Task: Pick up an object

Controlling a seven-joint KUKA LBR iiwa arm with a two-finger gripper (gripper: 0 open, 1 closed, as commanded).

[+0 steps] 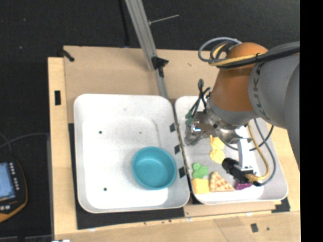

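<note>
The right bin (275, 194) holds several small toys at its near end: a green piece (200, 170), a yellow block (200, 186), a pizza-slice toy (219, 182), a pale yellow piece (217, 150) and a purple bit (244, 186). My gripper (194, 131) hangs low over the left part of this bin, close to the divider, just above and left of the pale yellow piece. The wrist covers much of the bin's far half. A blue bowl (153, 167) sits in the left bin (101, 115) near its front right corner.
A grey metal pole (144, 34) slants from the top of the view down to the bins' far edge. The bins rest on a tan board (116, 69). A handheld device (9, 185) lies at the far left.
</note>
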